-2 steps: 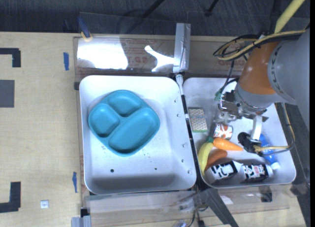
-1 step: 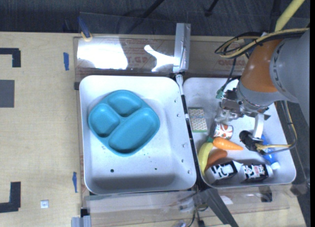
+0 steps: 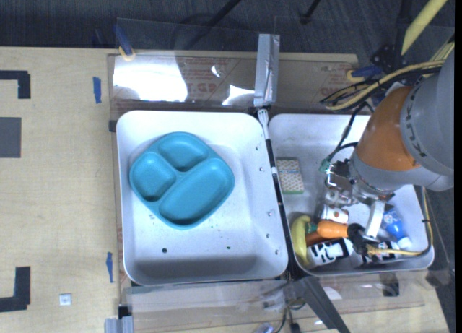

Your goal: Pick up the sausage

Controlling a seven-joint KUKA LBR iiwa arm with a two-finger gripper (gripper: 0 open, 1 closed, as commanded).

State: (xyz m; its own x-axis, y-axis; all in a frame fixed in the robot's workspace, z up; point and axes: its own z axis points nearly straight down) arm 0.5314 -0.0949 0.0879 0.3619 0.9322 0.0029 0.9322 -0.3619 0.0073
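Tool low in right bin, just above orange sausage; finger state cannot be told.

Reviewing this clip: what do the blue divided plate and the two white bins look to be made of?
The blue divided plate looks like moulded plastic with a smooth, slightly satin finish: uniform colour, rounded compartment ridges, soft highlights. The left bin and right bin also look like plastic, though painted metal cannot be ruled out: a smooth semi-gloss white that catches glare, with rounded corners and small dark marks on the left one's floor.
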